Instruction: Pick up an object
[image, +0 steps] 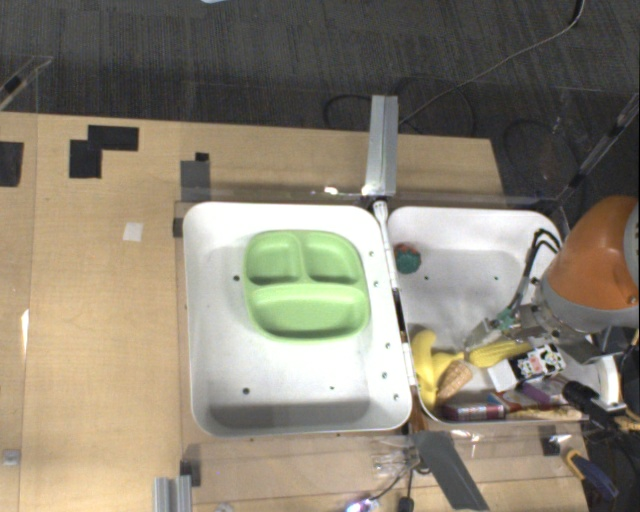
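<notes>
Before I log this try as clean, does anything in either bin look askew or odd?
Nothing spilled or broken. The green divided plate sits slightly askew in the left bin. In the right bin, most items are heaped in the near corner around the yellow banana, while a small teal ball lies apart by the divider.

The arm (600, 270) has a rounded orange band above the wrist, with grey parts below it. Thin black cables run in a loop along its left side. The wrist part is metallic, with a small white label with markings.
</notes>
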